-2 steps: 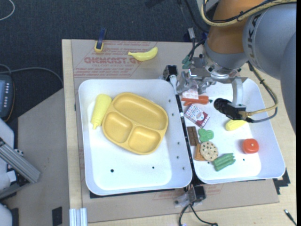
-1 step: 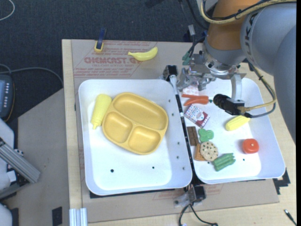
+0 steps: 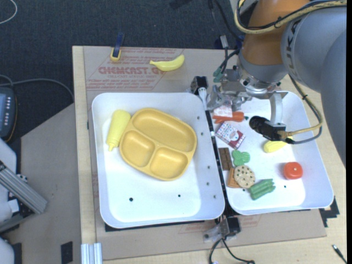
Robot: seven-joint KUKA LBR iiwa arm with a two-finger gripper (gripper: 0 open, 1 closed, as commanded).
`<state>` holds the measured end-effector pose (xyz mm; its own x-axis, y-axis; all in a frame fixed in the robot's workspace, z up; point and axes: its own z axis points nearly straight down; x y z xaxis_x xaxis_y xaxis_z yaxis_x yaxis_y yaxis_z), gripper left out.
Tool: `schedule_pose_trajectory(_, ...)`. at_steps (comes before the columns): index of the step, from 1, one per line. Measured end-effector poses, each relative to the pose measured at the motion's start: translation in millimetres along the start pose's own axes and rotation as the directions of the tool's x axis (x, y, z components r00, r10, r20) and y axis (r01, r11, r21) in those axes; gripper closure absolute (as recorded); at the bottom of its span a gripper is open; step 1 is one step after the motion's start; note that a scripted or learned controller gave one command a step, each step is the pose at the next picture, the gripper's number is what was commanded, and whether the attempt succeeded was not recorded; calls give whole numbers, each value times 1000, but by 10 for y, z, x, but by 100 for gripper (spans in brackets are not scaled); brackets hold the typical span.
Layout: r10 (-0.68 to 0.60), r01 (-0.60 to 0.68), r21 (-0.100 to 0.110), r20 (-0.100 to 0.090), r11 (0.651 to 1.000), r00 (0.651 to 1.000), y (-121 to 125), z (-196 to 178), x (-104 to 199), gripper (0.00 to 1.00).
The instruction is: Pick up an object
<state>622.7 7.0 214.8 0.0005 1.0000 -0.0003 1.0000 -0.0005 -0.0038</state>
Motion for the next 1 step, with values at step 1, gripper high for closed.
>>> schedule_pose_trajectory(1,0,0,-1,0,1000,1000,-78,-26,29,100)
